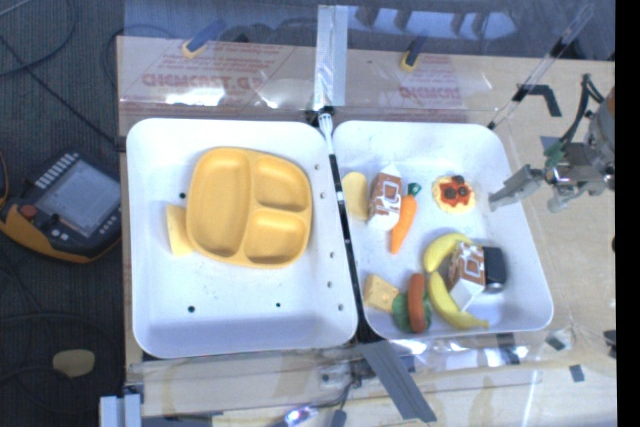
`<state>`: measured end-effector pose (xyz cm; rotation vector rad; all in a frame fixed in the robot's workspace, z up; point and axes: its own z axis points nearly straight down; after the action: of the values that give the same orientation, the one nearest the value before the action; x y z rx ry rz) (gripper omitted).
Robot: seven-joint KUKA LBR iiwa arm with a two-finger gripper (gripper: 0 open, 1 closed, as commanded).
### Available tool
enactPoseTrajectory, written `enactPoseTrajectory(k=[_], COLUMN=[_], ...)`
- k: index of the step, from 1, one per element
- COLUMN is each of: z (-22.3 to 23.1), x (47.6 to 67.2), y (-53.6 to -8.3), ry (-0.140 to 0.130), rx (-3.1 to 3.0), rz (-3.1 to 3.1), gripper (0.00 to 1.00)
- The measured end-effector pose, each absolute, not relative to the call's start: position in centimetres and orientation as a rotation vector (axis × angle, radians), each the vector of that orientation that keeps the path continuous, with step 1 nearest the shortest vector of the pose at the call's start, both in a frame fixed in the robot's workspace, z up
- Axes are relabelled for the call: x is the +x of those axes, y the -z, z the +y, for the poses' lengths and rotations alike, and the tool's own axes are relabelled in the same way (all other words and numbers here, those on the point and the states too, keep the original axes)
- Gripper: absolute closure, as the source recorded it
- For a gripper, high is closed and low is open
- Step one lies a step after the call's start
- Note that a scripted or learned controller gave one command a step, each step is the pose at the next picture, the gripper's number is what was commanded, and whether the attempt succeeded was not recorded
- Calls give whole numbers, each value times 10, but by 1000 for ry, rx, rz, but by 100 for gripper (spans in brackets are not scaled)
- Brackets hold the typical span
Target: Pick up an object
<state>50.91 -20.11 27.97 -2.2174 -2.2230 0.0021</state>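
Observation:
The right bin (510,150) holds several toy foods. An orange carrot (402,220) lies beside a brown-and-white carton (384,195), and a small round tart with red berries (454,193) sits behind them. Toward the front, a banana (440,293) curves around a second carton (466,267) and a black block (494,265). A cracker (380,293) and a red-and-green pepper (415,303) lie at the front left. My gripper (560,177) hangs at the view's right, just outside the bin's right rim and above the bench, with nothing seen in it.
The left bin (160,305) carries a yellow divided plate (248,207) with a pale yellow slice (178,230) tucked under its left side. A raised divider (340,215) separates the bins. Clear plastic sheeting stands behind them. A handheld pendant (70,205) lies on the floor at left.

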Motion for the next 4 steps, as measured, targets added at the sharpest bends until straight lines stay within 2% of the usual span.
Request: enactPoseTrajectory(k=[1, 2, 3, 4], z=[-136, -135, -122, -122], x=[575, 575, 576, 575], y=[-191, -200, -110, -109], ry=[-2, -1, -4, -6], rx=[-2087, -2085, -2363, -2361], rz=[-2346, -2347, -2076, -2076], gripper=[0, 100, 100, 0])
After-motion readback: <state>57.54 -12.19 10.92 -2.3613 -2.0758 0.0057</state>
